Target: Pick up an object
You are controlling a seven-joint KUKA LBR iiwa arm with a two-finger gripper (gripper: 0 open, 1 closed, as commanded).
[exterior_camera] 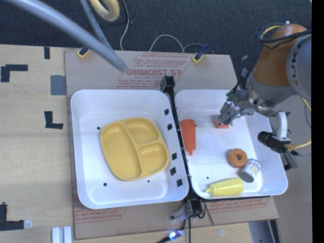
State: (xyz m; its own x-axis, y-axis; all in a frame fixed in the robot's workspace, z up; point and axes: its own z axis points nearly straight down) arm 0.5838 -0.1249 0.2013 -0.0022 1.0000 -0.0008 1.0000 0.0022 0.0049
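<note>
The right bin (202, 101) holds an orange carrot-shaped piece (189, 135) by the divider, a brown doughnut (237, 158), a small silver can (250, 169) and a yellow bottle (225, 187) lying near the front. My gripper (224, 119) is down in the back of this bin, right over a small orange-red object (221, 125) that peeks out under its tips. The gripper's body hides most of that object.
A yellow three-compartment plate (134, 147) lies in the left bin (83, 110). A black divider (173, 130) runs between the bins. A grey pole (55, 19) crosses the top left, and the arm's orange band (276, 59) looms over the right bin's far corner.
</note>
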